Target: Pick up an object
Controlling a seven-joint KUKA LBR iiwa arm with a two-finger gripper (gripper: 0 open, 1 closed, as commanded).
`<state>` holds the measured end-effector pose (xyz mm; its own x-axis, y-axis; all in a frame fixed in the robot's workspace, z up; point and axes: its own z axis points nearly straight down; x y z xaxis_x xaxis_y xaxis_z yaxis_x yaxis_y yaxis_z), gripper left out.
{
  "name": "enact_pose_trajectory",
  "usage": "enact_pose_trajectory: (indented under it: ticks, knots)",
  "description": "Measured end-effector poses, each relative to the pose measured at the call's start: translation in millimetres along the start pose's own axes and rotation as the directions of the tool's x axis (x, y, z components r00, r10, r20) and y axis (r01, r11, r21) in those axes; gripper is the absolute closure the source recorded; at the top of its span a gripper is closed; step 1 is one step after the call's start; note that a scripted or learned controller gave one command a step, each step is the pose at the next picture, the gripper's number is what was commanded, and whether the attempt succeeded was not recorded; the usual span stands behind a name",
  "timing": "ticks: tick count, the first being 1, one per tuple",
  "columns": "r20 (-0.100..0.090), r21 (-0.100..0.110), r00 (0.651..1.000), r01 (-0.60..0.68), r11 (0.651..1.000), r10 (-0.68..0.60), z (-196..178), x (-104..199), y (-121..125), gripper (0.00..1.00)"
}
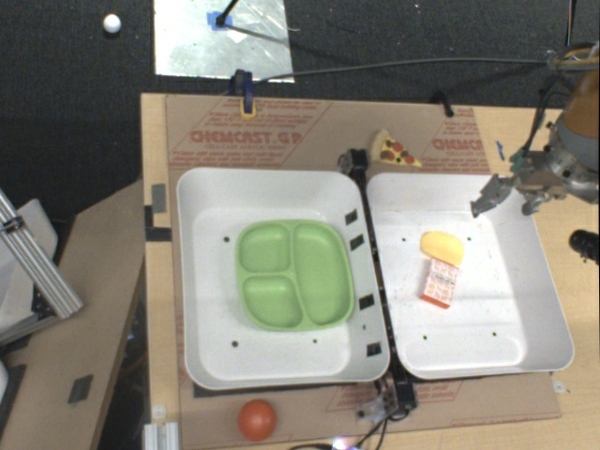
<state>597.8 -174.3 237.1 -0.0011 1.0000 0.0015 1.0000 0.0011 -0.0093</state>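
Note:
In the right bin [525, 345] a yellow, lemon-like object [442, 247] lies just left of the middle, with a small red and white packet [439, 282] touching its near side. My gripper [509, 202] hangs over the bin's far right corner, apart from both objects, its two fingers spread open and nothing between them. The left bin [202, 251] holds a green divided plate [293, 273].
A toy pizza slice [395, 149] lies on the cardboard beyond the bins. An orange-red ball [256, 419] sits on the bench in front of the left bin. A blue clamp [244, 90] stands at the cardboard's far edge, near a foil sheet [221, 24].

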Motion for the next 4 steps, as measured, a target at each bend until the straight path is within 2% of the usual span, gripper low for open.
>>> enact_pose_trajectory:
  ticks: [1,4]
  knots:
    - [0.002,-0.011,1.000,0.003,1.000,-0.003,-6.6,0.4,2.3,0.00]
    - [-0.001,-0.011,1.000,0.000,1.000,0.000,153.5,9.8,1.8,0.00]
